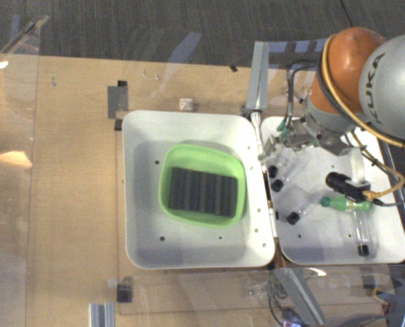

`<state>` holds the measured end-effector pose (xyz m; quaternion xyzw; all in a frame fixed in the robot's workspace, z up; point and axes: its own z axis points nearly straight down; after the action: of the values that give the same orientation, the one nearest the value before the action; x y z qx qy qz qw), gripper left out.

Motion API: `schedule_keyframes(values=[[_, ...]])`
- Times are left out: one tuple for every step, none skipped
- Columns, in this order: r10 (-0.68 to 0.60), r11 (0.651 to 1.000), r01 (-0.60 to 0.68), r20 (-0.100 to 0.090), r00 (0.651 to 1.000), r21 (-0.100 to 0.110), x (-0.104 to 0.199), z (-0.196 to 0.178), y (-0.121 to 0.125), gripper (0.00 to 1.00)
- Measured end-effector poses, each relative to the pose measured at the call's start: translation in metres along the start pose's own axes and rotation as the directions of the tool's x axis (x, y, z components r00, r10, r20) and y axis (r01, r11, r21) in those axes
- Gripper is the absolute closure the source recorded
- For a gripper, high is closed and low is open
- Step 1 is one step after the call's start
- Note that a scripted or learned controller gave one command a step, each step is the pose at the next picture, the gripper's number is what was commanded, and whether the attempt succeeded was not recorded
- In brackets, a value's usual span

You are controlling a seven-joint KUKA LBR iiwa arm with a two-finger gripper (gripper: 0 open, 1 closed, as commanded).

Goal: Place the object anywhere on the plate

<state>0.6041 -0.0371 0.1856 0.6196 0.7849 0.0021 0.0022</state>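
**Layout.** The bench (66,182) carries two shallow white bins. The left bin (141,203) holds the green square plastic plate (167,191), which has a dark ribbed insert (203,191) lying in its well. The right bin (386,247) holds the loose objects.

**Pincer.** The pincer (284,138) stands over the 10 o'clock corner of the right bin, close to the wall shared by the two bins. The wrist housing covers it, so it cannot be told whether it is open or closed, or whether it holds anything.

**Task object.** No object rests on the plate. The likeliest candidate is the cluster of small black-capped clear tubes (277,181), which lies in the right bin just at 6 o'clock from the pincer. A green-capped clear tube (345,204) lies well apart, at 4 o'clock, with its long axis running roughly 9 to 3.

**Governing relation.** The plate lies at 8 o'clock from the pincer, across the shared wall. The transfer therefore runs toward 9 o'clock, and the load must be lifted clear of both rims.
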Motion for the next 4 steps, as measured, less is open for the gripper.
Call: schedule_keyframes(values=[[0.000, 1.000, 0.000, 0.000, 1.000, 0.000, 0.0000, 0.0000, 0.0000, 0.00], [0.000, 1.000, 0.000, 0.000, 1.000, 0.000, 0.0000, 0.0000, 0.0000, 0.00], [0.000, 1.000, 0.000, 0.000, 1.000, 0.000, 0.0000, 0.0000, 0.0000, 0.00], [0.000, 1.000, 0.000, 0.000, 1.000, 0.000, 0.0000, 0.0000, 0.0000, 0.00]])
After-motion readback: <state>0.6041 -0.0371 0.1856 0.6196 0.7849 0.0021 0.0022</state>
